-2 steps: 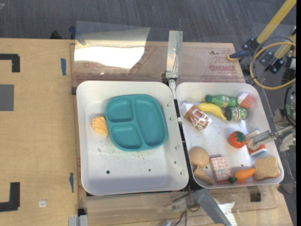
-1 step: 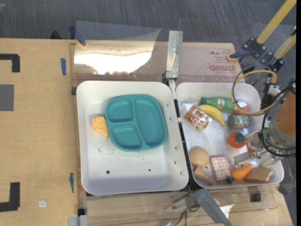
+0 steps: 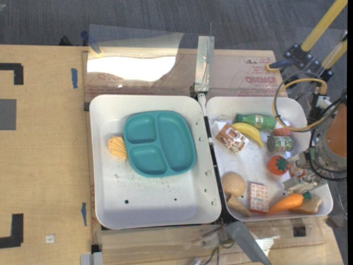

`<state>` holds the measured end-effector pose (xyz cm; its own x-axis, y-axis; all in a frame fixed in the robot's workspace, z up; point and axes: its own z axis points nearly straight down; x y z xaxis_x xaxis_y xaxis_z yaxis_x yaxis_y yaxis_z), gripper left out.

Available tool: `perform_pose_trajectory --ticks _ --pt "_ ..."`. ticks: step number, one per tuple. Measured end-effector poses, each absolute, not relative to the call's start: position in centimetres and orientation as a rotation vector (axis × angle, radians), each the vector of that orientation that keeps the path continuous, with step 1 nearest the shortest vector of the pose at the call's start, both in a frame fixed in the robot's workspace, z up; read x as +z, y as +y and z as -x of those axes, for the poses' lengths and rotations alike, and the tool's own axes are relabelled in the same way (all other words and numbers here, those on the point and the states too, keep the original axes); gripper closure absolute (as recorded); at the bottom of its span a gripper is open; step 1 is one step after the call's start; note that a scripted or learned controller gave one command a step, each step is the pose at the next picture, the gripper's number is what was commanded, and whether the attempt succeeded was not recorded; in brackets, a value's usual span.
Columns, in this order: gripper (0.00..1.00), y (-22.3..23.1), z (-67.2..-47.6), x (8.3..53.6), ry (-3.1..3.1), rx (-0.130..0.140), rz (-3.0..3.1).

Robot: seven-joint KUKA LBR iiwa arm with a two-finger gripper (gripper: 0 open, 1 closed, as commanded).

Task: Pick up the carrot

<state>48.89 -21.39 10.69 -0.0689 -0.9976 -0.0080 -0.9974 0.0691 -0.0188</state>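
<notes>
Left bin (image 3: 105, 203): teal divided plate (image 3: 160, 143), shell-shaped piece (image 3: 117, 146) touching its left edge. Right bin (image 3: 242, 106): carrot (image 3: 285, 203) at the front right corner, beside a pink carton (image 3: 258, 197). Claw (image 3: 302, 176) just above the carrot; spread or pressed, cannot tell.

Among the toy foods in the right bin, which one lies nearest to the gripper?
The carrot, the orange tapered piece at the bin's near right corner. It lies just below the gripper; the tomato sits a bit farther off.
</notes>
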Motion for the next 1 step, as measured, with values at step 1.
perform_pose_trajectory --ticks 1 --pt "1.0 -16.32 -48.34 26.1 2.248 -0.018 2.182"
